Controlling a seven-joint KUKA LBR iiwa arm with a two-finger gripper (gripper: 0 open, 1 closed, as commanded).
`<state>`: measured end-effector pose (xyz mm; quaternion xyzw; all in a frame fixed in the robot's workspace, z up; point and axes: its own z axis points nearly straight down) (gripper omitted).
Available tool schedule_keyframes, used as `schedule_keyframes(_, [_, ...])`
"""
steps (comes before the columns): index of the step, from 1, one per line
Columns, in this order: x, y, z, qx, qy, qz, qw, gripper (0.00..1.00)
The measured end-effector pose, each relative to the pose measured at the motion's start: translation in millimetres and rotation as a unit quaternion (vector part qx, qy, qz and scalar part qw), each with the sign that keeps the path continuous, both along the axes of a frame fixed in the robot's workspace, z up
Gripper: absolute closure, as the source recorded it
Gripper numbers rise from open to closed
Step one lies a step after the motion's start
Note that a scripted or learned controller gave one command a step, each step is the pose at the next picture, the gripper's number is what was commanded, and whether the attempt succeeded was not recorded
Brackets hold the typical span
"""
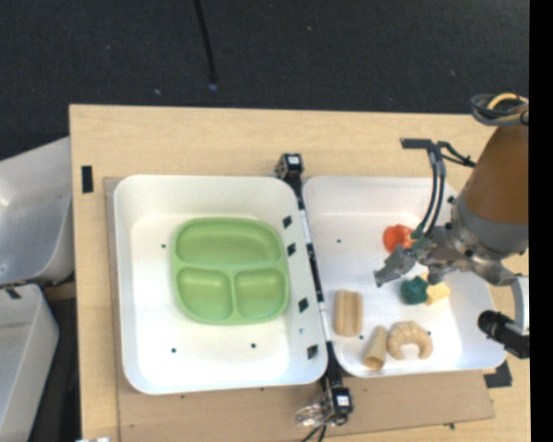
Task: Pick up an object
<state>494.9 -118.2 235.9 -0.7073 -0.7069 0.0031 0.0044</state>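
My gripper (pixel 413 261) hangs low over the right bin (pixel 350 212), at the end of the grey arm with its orange band (pixel 500 178). Just to its upper left lies a small orange object (pixel 395 238), partly covered by the gripper. Directly below the gripper sit a dark green object (pixel 413 291) and a yellow piece (pixel 438 292), close together. Nearer the front edge lie a tan bread-like block (pixel 348 312), a small tan cylinder (pixel 376 347) and a pale croissant shape (pixel 411 339). Nothing is visibly held.
The left bin (pixel 147 339) holds a green three-compartment plate (pixel 230 269). A divider with black clips (pixel 304 265) runs between the two bins. Black cables (pixel 433 182) hang beside the arm. Bare white floor lies in the right bin's back left.
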Motion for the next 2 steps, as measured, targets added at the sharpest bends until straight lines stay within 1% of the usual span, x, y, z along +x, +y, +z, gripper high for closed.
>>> schedule_keyframes(1, [2.5, 0.1, 5.5, -0.0010, -0.006, 0.001, 1.0000, 0.00])
schedule_keyframes(2, [2.3, 7.1, -54.6, -0.0008, -0.003, 0.000, 1.0000, 0.00])
